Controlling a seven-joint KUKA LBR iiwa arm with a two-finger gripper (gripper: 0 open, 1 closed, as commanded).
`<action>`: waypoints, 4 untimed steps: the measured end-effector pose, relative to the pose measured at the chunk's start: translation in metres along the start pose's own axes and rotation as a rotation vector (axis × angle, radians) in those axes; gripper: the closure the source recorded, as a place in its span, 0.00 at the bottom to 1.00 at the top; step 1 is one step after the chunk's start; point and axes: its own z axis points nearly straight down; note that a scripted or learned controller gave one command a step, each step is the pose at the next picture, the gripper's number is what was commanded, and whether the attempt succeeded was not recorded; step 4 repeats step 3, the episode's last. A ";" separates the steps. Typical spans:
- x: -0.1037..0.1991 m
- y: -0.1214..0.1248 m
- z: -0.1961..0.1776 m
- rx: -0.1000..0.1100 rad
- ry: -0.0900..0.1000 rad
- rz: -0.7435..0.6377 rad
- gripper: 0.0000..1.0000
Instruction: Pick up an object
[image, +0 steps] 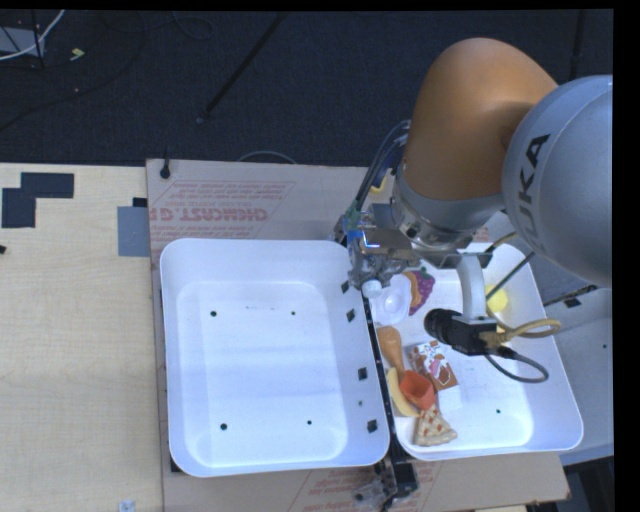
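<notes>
Camera view is showing the gripper (371, 272) hanging low at the right bin's (540, 425) left wall, likely because the toys are crowding there. A white piece (394, 299) and a purple piece (424, 288) are lying just beside it, and a pizza slice (433, 428) nearer the front. Whether the gripper is spread or pinching anything cannot be told.

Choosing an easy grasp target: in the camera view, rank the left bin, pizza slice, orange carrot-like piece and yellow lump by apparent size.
Largest to smallest:
1. left bin
2. pizza slice and orange carrot-like piece, too alike to rank
3. yellow lump, though the arm may hide some of it
</notes>
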 end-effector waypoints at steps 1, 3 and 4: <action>-0.086 0.030 -0.002 -0.008 -0.001 0.004 1.00; -0.115 0.005 0.113 0.001 0.003 -0.003 1.00; -0.115 0.005 0.113 0.001 0.003 -0.003 1.00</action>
